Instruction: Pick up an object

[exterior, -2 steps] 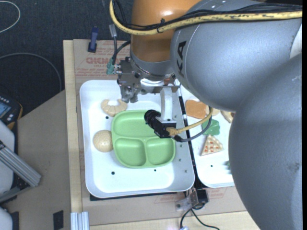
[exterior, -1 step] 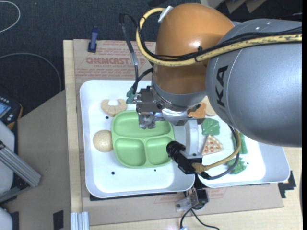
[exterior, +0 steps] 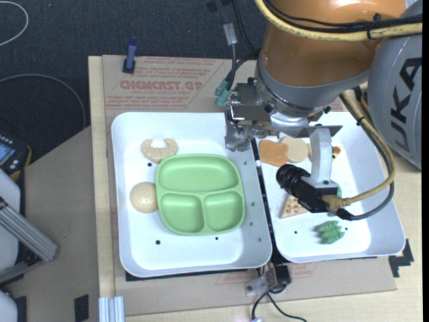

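Tabletop [exterior: 167, 79] w/ a printed cardboard sheet carries two white bins side by side. Left bin [exterior: 127, 129] has a green divided plate [exterior: 200, 193], a croissant [exterior: 159, 149] just beyond it and a round bun [exterior: 143, 196] touching the plate's left edge. Right bin [exterior: 375, 213] has an orange toast [exterior: 273, 153] next to a pale bread slice [exterior: 296, 148], a pizza wedge [exterior: 289, 208] partly hidden by robot hardware, and a small green broccoli-like piece [exterior: 330, 231] nr the front.

Arm [exterior: 322, 39] reaches in from the right and blocks much of the right bin's far end. Claw [exterior: 236, 139] hangs low over the ridge where the bins meet, at the far side, just beyond the plate's far right corner and just left of the toast. Can't tell if the claw is open or closed, too small and dark at this angle. Nothing seen held.

Step, prob: approach/descent, no grasp yet. No one target is fixed by the task; closest candidates are the toast and the plate corner. As placed, the claw looks set over the bin walls, not over an item.

Next move needs: shift sideways to centre over one item, come down to bin floor, close. Toast lies flat, so a thin edge grip is needed. Plate rim is wide and may slip.
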You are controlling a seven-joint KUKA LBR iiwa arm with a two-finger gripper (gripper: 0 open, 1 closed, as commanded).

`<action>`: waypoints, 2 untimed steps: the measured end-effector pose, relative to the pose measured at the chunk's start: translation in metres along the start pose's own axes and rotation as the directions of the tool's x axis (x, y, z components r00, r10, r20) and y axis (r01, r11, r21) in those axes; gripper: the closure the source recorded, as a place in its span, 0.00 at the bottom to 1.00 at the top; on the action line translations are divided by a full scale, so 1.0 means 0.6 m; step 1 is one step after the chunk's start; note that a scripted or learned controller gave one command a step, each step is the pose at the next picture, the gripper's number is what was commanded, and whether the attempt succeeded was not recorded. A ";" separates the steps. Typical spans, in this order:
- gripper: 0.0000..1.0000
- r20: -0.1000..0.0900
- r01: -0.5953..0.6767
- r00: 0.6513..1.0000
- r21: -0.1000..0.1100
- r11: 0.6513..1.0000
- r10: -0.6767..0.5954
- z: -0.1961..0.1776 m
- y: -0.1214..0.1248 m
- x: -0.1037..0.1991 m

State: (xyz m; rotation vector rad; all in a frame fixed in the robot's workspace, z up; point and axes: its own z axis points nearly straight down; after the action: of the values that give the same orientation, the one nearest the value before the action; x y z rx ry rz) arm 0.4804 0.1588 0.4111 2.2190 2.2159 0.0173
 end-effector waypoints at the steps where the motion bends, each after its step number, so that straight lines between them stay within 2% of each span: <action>1: 1.00 0.004 0.004 1.000 0.008 1.000 -0.004 -0.008 -0.001 0.004; 2: 1.00 0.004 0.004 1.000 0.006 1.000 -0.004 -0.025 0.000 0.005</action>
State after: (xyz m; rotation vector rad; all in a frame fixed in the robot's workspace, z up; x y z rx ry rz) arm 0.4803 0.1617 0.4262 2.2153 2.2219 0.0061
